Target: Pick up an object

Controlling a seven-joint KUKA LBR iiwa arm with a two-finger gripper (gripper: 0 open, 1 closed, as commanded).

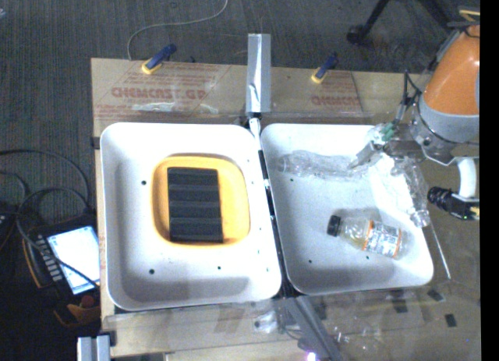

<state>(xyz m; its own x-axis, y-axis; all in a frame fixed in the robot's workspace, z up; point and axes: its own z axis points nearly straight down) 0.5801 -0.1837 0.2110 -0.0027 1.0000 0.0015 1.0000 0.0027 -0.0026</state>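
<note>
2 shallow white bins sit side by side on the worktop [117,90], which looks like a sheet of brown board with faint red lettering. The left bin [125,196] holds a yellow tray [160,196] with a black ridged insert [195,203] lying flat in its middle. The right bin [312,266] holds a small clear bottle [366,235] lying on its side toward the near right corner, its dark cap pointing left and a label wrapped around its body. Further back in the same bin lies a crumpled piece of clear plastic [316,164], perhaps a second squashed bottle, stretching from the left part toward the right. The arm [456,86] comes in from the right, its orange band above the far right corner of the right bin. The claw [390,149] hangs over the far right part of that bin, near the right end of the clear plastic and well apart from the small bottle. Whether its tips are spread or closed cannot be told, and nothing can be seen gripped in it. 2 clamps with blue and yellow handles [158,58] pin the back edge of the board, and a grey upright post [258,71] stands between the bins at the back. A tablet [74,254] with a lit screen lies on the floor at the left.
</note>
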